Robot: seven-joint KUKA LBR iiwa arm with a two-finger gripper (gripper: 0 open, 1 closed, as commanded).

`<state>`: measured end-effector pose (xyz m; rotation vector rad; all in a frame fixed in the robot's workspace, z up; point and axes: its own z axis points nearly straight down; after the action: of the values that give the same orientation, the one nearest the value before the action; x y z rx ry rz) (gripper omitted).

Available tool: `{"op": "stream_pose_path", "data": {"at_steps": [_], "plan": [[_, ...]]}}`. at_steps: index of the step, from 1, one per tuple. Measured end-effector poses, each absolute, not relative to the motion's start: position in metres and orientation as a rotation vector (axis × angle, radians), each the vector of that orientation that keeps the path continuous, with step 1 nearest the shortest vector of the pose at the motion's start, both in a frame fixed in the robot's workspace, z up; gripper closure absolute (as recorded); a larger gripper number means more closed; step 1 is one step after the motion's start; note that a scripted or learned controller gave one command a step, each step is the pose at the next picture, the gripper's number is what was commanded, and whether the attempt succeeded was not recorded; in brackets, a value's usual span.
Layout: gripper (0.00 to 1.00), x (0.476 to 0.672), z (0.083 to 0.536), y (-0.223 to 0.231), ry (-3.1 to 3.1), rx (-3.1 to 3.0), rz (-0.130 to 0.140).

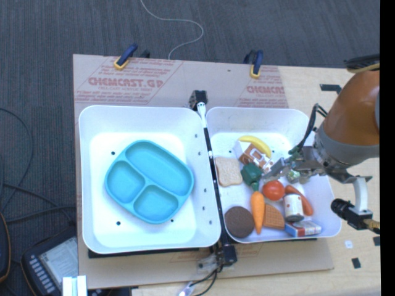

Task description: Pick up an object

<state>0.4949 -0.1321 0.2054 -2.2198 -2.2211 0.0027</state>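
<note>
Light is bright and even, seemingly from overhead, and the white bins [86, 165] are nearly blown out with only soft, short shadows inside their walls. The frame is slightly soft throughout; print on the board [123, 84] is barely legible. The arm [355, 113] at the right edge looks blurred.

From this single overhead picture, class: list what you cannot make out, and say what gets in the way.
- Gripper: fingers small and dark against the toys, so their state and any contact are unreadable.
- Arm: cut off by the right edge of the camera view.
- Small box and can: labels too small to read.
- Right bin: its right wall is hidden under the arm.
</note>
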Motion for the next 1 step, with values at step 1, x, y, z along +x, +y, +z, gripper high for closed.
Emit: {"op": "stream_pose_path", "data": {"at_steps": [1], "plan": [[0.0,0.4845,0.0869,-0.1048,-2.221,-2.221,-0.001]]}}
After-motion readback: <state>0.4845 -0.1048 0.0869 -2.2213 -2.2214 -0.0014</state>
